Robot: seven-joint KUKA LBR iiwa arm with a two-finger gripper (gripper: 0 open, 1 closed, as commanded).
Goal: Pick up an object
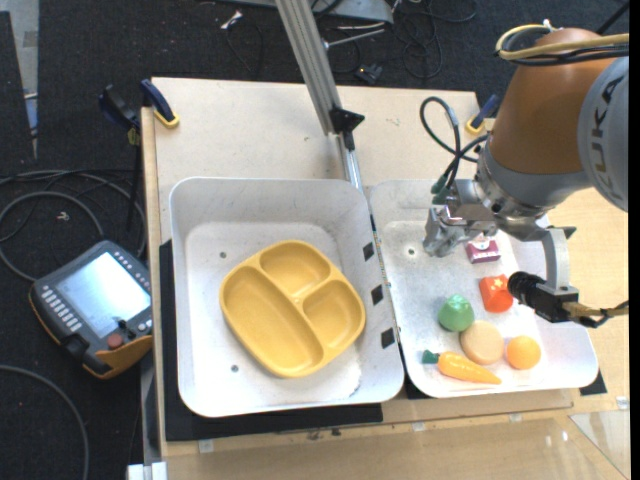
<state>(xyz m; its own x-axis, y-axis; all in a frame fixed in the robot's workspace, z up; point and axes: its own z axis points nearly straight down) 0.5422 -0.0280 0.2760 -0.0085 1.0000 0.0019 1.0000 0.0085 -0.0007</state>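
While nothing's been picked up yet as far as I can see, the toys all sit in the right bin: green ball, red block, carrot, orange, beige egg. End effector hovers at the bin's far corner; can't tell its state. Yellow plate sits in the left bin.

I count two white bins, one yellow divided plate, and six small items: green ball, carrot, orange, beige ball, red piece, purple block.
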